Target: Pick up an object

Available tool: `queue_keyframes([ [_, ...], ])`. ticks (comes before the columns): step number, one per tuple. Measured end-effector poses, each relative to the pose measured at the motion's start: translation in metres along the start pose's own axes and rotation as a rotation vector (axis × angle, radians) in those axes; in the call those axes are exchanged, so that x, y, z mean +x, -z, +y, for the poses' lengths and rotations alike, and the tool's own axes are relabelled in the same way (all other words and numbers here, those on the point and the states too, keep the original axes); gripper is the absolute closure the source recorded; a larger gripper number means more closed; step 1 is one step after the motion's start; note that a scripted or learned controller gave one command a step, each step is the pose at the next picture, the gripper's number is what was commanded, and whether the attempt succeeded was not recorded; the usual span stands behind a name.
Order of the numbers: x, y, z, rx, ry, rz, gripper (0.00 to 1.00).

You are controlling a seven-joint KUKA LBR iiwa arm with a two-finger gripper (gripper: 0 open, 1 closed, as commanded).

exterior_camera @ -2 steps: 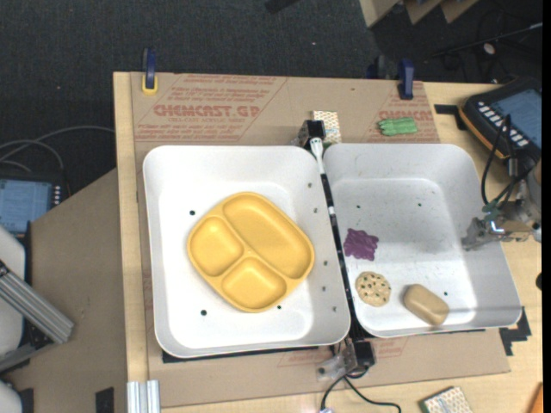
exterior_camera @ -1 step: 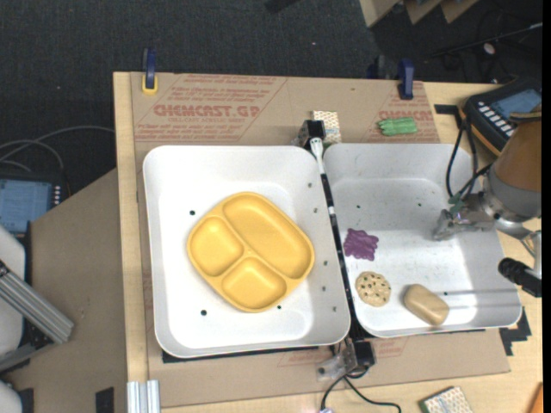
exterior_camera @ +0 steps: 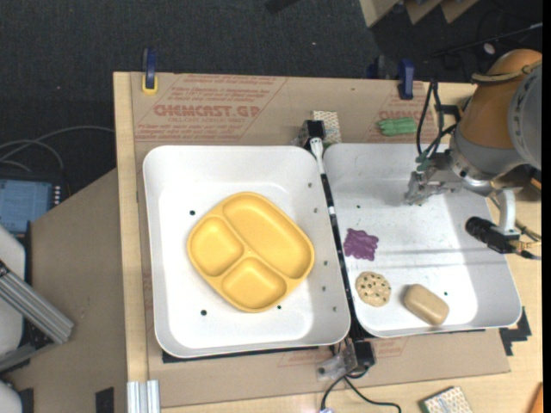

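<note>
Tan bread roll (exterior_camera: 426, 304) beside cookie (exterior_camera: 373, 288), below purple grapes (exterior_camera: 361, 243).

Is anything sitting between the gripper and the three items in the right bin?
Nothing visible does. The gripper is over the far part of the right bin; bare white floor separates it from the purple piece, the cookie and the tan block nearer the front.

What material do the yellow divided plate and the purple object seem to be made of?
The yellow plate: likely moulded plastic, smooth, with soft glossy highlights along its rims. The purple object: matte, lumpy outline like toy grapes, perhaps rubber or plastic; too small to tell.
</note>
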State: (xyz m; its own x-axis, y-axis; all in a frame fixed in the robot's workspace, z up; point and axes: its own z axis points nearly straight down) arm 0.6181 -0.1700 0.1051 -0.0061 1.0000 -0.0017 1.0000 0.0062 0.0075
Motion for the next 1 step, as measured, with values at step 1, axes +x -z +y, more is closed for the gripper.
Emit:
queue_keyframes([
  [1,0.0789,0.0377,-0.0374,0.008,0.0,0.006,1.0],
])
